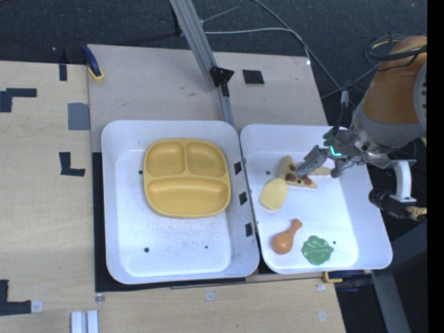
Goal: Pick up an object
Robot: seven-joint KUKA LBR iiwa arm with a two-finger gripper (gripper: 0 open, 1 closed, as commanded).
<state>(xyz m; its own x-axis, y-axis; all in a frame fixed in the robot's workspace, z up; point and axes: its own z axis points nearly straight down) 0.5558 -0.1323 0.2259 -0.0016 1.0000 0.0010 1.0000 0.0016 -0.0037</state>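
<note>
Grey metal gripper (303, 169) low in the right bin (361, 207), fingers reaching left onto one pizza slice (297, 175). Too small and dark at the tips to tell whether the jaws are spread or pinching; cannot tell if the slice is between them. Slice lies in the bin's upper middle, tan crust at its left end, red-dotted topping running right under the fingertips.

Right bin count, four items: the pizza slice; one pale yellow rounded piece (273, 194) just below-left of the slice, touching or nearly so; one orange-brown drumstick (286, 236) nearer the front edge; one green leafy lump (317, 250) just right of the drumstick, apart from it.

Left bin (125, 207): one item, a yellow divided plate (187, 177) with three compartments, sitting in the bin's upper half.

Two white bins side by side on a pale wood bench (41, 207). Arm's orange band (392, 96) at far right, above the wrist.
</note>
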